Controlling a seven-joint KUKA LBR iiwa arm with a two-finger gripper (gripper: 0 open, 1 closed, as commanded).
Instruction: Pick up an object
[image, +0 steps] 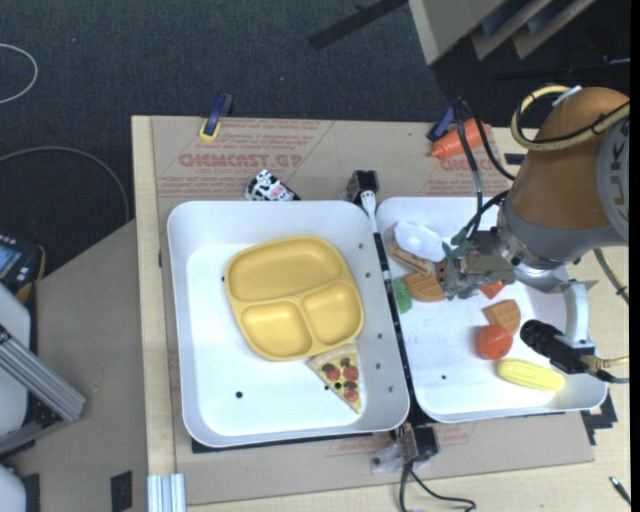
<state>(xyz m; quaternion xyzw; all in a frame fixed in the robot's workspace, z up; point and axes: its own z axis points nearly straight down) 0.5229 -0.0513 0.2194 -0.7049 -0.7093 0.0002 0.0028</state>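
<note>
- The gripper (458, 278) is low in the right bin (450, 395); I cannot tell whether it is open or closed.
- The brown biscuit (425, 289) lies just beside its left tip, not visibly gripped.
- A red piece (491, 291) lies just to its right.

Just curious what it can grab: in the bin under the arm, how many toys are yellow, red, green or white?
Yellow: 1, long toy
Red: 2, tomato and red bit
Green: 1, green bit
White: 1, spoon
Total: 5
</note>
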